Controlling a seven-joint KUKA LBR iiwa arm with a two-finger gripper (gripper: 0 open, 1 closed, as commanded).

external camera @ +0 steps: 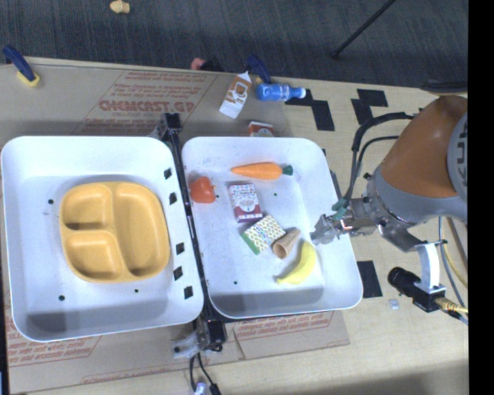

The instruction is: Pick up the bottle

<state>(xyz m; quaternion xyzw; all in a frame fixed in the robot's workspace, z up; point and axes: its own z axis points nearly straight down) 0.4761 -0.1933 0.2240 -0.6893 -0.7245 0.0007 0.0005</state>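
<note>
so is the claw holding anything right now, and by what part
Nothing is held. The claw sits at the right bin's right rim, with nothing between its fingers; the bottle lies outside the bins.

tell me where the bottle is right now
The blue bottle lies on its side on the cardboard beyond the far edge of the right bin, outside both bins, just right of a small carton.

Two shallow white plastic bins (255, 299) look smooth and faintly glossy. The yellow compartment tray (115, 229) is matt plastic. Printed brown cardboard (148, 97) covers the tabletop. The small blue bottle (273, 93) appears shiny plastic.
</note>
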